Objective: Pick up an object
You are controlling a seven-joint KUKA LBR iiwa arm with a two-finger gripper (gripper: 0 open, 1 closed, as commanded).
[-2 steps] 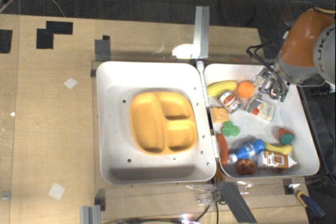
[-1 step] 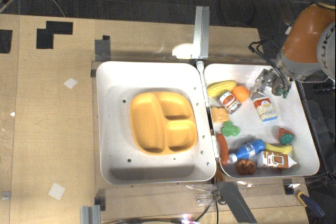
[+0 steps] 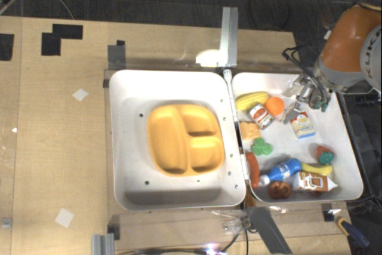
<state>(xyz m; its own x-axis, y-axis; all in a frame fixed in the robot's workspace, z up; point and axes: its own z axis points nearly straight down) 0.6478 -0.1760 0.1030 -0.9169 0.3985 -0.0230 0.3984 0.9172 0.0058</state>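
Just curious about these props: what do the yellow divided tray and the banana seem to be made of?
The yellow divided tray looks like moulded plastic: uniform colour, rounded compartments, a soft sheen. The banana is probably plastic toy food too, smooth and evenly yellow, though it is too small to be sure.

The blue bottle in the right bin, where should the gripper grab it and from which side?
Probably from straight above, fingers closing across the blue bottle's round body at mid-length. It lies on its side, slanted, so the narrow width suits the gripper. The red sausage, banana and carton crowd its ends and lower side, so end-on approaches look blocked.
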